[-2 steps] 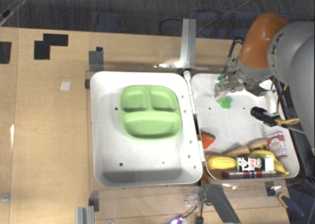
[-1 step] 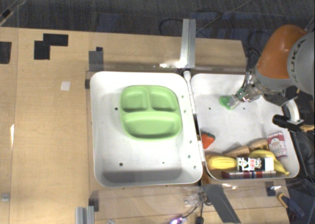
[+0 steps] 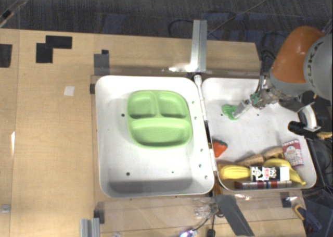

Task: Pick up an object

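Overhead view of the tabletop [image 3: 52,142] with 2 white bins. The pincer [image 3: 240,109] hung low in the far part of the right bin [image 3: 244,142], its tip just beside a small green object [image 3: 229,110]; whether the jaws were apart, together or clamped on that object could not be told. The other candidates lay along the right bin's near wall: a banana [image 3: 235,171], a black-and-white box [image 3: 269,173], a red carton [image 3: 293,152] and an orange-red piece [image 3: 219,148]. The left bin [image 3: 112,168] held a green divided tray [image 3: 158,117]. The step in hand appeared to be the grasp itself; the next move would call for a confirmed hold before lifting clear.
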Tool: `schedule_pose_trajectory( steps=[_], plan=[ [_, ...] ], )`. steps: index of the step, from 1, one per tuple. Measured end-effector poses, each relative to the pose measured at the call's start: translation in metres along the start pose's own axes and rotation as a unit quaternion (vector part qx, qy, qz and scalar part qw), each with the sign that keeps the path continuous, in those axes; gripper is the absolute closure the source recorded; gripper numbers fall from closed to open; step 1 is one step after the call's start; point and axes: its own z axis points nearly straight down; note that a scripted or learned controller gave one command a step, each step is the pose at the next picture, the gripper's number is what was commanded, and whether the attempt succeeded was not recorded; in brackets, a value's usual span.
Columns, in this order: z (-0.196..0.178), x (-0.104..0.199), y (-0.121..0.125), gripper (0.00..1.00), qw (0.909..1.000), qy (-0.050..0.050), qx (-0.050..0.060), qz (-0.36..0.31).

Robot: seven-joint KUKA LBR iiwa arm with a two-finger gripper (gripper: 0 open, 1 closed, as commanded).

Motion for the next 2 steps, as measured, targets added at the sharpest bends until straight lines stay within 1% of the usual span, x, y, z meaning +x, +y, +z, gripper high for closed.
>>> schedule_pose_trajectory(
  steps=[1, 2],
  plan=[
    [0.001, 0.036, 0.052, 0.00, 0.9989, -0.001, 0.003, 0.047],
    [-0.014, 0.039, 0.057, 1.00, 0.9990, 0.000, -0.004, 0.045]
  ],
)
